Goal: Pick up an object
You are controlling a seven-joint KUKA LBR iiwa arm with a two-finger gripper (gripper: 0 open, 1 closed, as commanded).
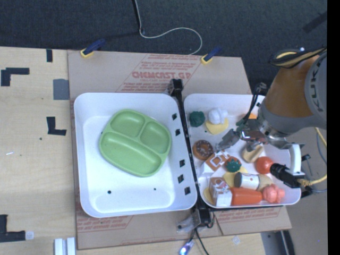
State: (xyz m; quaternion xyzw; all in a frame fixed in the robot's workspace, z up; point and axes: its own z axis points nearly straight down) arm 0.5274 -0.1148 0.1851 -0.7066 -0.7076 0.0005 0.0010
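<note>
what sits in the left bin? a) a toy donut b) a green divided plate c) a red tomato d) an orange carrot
b: the green divided plate lies by itself in the left bin, while the toy foods, such as the donut, are crowded in the right bin.

The cardboard sheet (pixel 159 73) bears red print reading "CHEMCAST GP", upside down.
</note>
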